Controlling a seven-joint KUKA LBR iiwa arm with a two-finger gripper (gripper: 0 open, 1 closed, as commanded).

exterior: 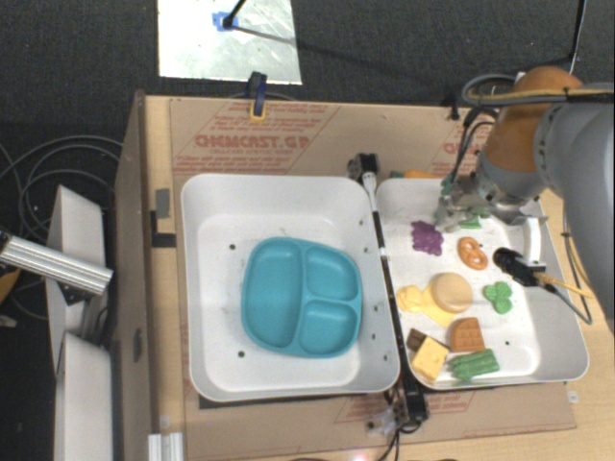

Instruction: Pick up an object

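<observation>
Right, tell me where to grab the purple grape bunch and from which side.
Probably from straight above, closing the fingers across the grape bunch at its narrower width. It lies flat on the right bin's floor with bare space around it, and the gripper hovers beside it.

In the right white bin (557, 358) we note small toy foods: purple grape cluster (427, 237), orange pretzel (472, 253), tan bun (451, 292), green broccoli piece (498, 296), yellow cheese block (430, 358), all lying flat, apart.
</observation>
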